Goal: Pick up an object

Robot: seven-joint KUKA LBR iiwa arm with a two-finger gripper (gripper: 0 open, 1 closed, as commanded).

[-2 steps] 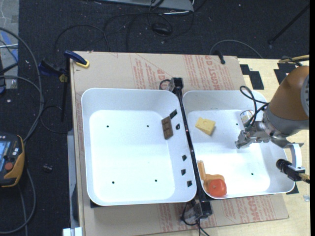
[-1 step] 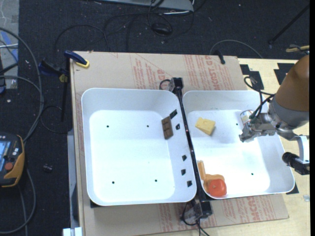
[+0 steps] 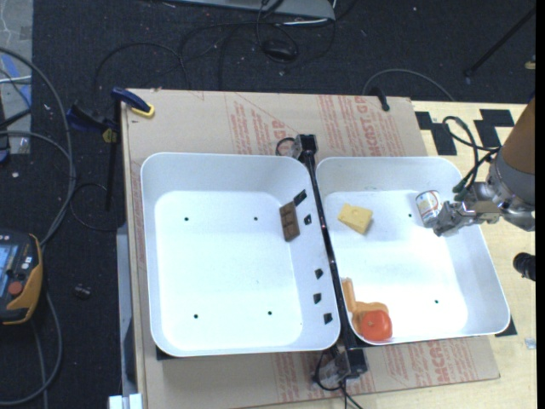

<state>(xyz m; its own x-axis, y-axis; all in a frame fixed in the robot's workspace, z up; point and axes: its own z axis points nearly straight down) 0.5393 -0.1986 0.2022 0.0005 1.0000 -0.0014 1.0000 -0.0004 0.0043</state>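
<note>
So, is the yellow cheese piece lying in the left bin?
No, the cheese lies in the right bin, near its upper left part, while the left bin holds a brown bar.

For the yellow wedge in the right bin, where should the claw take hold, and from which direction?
Probably straight down from above, closing across the narrower width of the yellow wedge. It lies flat on the floor of the right bin, apart from the walls and from the small can near the claw, so both long sides look free. Its tapered shape suggests gripping near the thicker middle.
</note>
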